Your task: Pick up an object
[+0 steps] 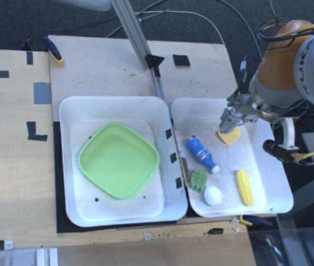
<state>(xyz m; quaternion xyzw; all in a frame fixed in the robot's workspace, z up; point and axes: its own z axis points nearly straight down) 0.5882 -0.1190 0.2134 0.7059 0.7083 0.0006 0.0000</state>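
My gripper [229,124] hangs over the back right part of the right bin [268,195], directly above a pale yellow flat piece [231,136] that lies on the bin floor. A blue bottle [201,154] with a white cap lies near the bin's middle. Toward the front sit a green ridged block [198,179], a white egg [213,195] and a yellow corn cob [244,187].
The left bin [68,148] holds a light green square plate [118,159]. A metal pole [135,29] slants in from the top toward the divide between the bins. Black cables loop behind the arm at the right.
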